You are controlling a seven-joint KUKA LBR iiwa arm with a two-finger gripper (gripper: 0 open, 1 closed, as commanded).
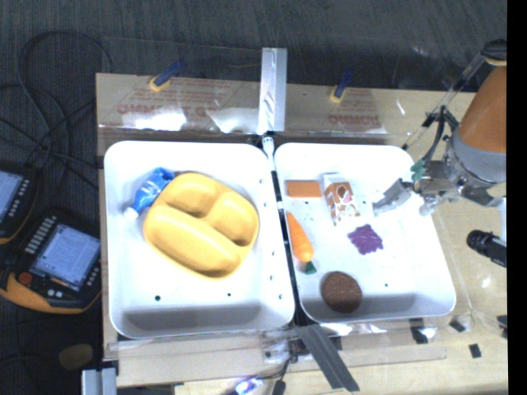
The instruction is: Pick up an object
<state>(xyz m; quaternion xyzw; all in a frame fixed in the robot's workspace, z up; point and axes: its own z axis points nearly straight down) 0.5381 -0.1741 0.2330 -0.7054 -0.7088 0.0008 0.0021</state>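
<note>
nearest, low in the right bin [428, 299], sits a brown cookie [340, 291], then the purple cluster [366, 239], best taken straight from above by the gripper [394, 197] at the bin's right rim, whose jaw state i cannot tell.

Over on the left, on the dark grey carpeted floor [247, 6], an orange-and-black handheld controller with a lit screen [58, 262] lies face up, a second dark screen unit [12, 204] just beyond it at the edge, black cables [58, 81] looping behind. On the pale wooden table [469, 253], the left white plastic bin [123, 303] and the right white plastic bin [428, 299] sit rim to rim. Behind them, a clear plastic sheet [206, 109], a blue-and-yellow clamp [166, 75], a second yellow-and-blue clamp [340, 89], and an upright silver metal strip [273, 89] between the two.
</note>
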